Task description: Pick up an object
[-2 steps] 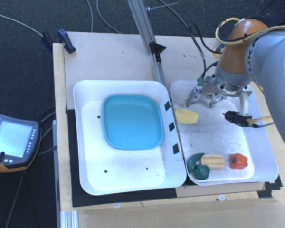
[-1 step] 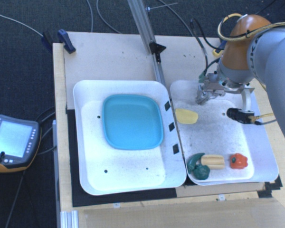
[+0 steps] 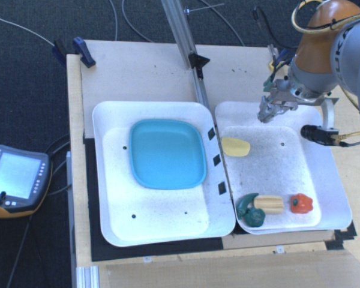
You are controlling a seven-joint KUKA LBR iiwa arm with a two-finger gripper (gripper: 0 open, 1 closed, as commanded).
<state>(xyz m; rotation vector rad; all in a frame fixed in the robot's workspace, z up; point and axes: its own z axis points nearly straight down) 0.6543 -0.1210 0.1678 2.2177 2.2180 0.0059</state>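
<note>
In the right bin (image 3: pixel 324 179) lie a pale yellow lemon-like piece (image 3: pixel 235 146) near the left wall, a green vegetable (image 3: pixel 250 210), a tan block (image 3: pixel 269 204) and a red pepper (image 3: pixel 300 203) along the front edge. My gripper (image 3: pixel 265 113) hangs over the bin's far rim, above and to the right of the yellow piece, with nothing visible between its fingers.
The left bin (image 3: pixel 111 161) holds a turquoise square plate (image 3: pixel 167 153). A metal pole (image 3: pixel 180 26) slants down to the divide between the bins. A teach pendant (image 3: pixel 15 179) lies off the bench at left, with cables on the dark floor.
</note>
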